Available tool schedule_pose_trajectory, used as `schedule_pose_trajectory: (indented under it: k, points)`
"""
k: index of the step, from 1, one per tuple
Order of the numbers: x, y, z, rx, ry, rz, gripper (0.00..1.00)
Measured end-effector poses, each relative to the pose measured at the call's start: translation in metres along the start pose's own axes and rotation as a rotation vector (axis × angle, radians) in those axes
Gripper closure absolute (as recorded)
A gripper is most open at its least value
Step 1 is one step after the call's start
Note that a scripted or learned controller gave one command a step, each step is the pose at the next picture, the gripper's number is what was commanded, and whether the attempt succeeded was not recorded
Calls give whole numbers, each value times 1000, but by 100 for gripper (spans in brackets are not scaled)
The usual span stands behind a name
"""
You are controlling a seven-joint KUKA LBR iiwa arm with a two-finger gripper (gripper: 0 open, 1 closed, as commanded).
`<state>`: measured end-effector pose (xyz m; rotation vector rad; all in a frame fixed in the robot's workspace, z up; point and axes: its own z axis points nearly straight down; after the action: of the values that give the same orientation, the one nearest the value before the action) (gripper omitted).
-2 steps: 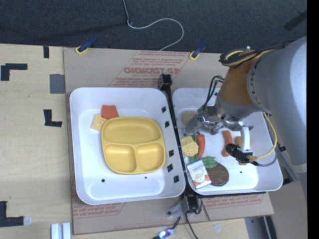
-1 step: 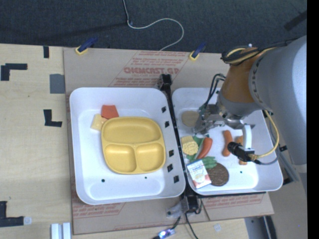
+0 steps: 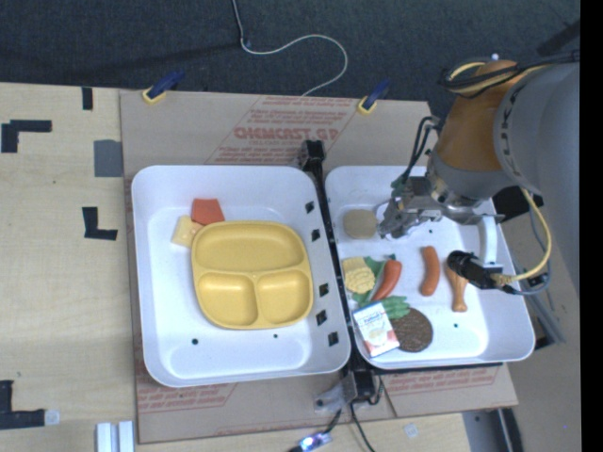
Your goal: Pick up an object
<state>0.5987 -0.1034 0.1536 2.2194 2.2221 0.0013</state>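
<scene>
Tan round piece (image 3: 359,223) just left of pincer (image 3: 399,220), right bin (image 3: 471,342).

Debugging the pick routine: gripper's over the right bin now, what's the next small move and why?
Probably a short, straight descent. The gripper hangs in the right bin, just beside the tan round piece, with nothing visibly between its fingers. That piece lies apart from the crowded food cluster nearer the front, so it looks like the cleanest target. A slight shift toward it first may help centre the grasp.
</scene>
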Motion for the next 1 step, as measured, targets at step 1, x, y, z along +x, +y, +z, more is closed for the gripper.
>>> schedule_pose_trajectory:
  k: [1]
  points:
    - [4,-1,-42,1,0,-1,100]
